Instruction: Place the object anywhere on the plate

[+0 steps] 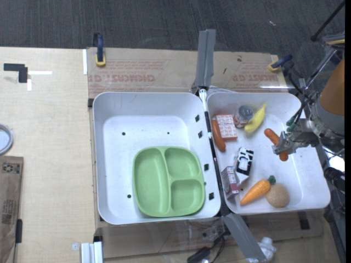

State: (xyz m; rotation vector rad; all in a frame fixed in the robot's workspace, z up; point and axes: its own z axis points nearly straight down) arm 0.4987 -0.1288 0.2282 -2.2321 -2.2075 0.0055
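A green divided plate (167, 182) lies in the left bin (112, 141), toward its front. My gripper (286, 143) hangs low over the right bin (307, 182), near that bin's right wall. It sits right over a small orange sausage-shaped piece (271, 135). One end of that piece pokes out at the gripper's upper left and another orange bit shows just below it. Whether the piece is held is hidden by the gripper body.
The right bin also holds a banana (256, 119), a small can (243, 115), an orange box (225, 127), a hot dog (218, 138), a black and white item (244, 161), a pink packet (230, 179), a carrot (255, 191) and a tan ball (278, 195). A grey divider (206, 59) runs between the bins.
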